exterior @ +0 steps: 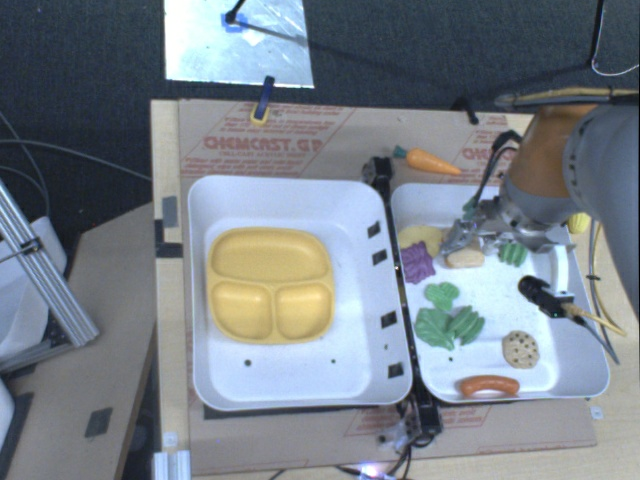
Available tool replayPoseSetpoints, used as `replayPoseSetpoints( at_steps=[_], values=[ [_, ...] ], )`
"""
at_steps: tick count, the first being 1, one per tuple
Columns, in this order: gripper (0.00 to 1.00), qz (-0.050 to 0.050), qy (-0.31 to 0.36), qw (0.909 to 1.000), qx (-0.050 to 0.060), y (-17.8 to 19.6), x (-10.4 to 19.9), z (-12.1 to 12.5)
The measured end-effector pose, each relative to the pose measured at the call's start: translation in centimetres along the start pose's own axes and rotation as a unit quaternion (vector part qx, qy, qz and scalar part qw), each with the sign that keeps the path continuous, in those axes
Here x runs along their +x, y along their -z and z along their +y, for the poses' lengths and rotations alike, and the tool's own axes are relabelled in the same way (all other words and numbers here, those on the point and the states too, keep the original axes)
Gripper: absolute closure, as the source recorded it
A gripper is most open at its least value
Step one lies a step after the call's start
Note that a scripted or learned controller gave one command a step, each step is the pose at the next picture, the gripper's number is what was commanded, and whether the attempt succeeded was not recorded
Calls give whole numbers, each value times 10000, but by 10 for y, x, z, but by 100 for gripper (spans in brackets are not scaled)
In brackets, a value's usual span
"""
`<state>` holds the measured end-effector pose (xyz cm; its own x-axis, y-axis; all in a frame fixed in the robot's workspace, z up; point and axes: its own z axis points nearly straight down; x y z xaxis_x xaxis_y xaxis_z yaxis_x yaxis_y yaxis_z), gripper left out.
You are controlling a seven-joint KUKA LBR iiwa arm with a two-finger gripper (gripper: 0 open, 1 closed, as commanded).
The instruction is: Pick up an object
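Observation:
My gripper point(462, 238) is low in the upper left part of the right bin point(578, 363). Right below its tip lies a tan, bread-like piece point(465, 259), touching or nearly touching it. A pale yellow piece point(420, 237) sits just to the left and a purple piece point(417, 263) below that. A green piece point(513, 255) lies on the gripper's right. Lower in the bin are green leafy pieces point(447, 324), a cookie point(520, 348) and a red sausage point(489, 386).
The left bin point(200, 368) holds a yellow divided plate point(270, 282). An orange carrot point(428, 161) lies on the cardboard behind the right bin. A blue and yellow clip point(263, 101) sits at the cardboard's far edge. The arm covers the right bin's upper right corner.

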<state>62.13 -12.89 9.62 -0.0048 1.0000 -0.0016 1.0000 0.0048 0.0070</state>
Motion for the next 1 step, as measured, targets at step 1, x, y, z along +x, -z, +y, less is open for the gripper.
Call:
replayPoseSetpoints(
  at_steps=[1],
  values=[
    [100,11,34,10000,-31,95,66,42]
  ],
)
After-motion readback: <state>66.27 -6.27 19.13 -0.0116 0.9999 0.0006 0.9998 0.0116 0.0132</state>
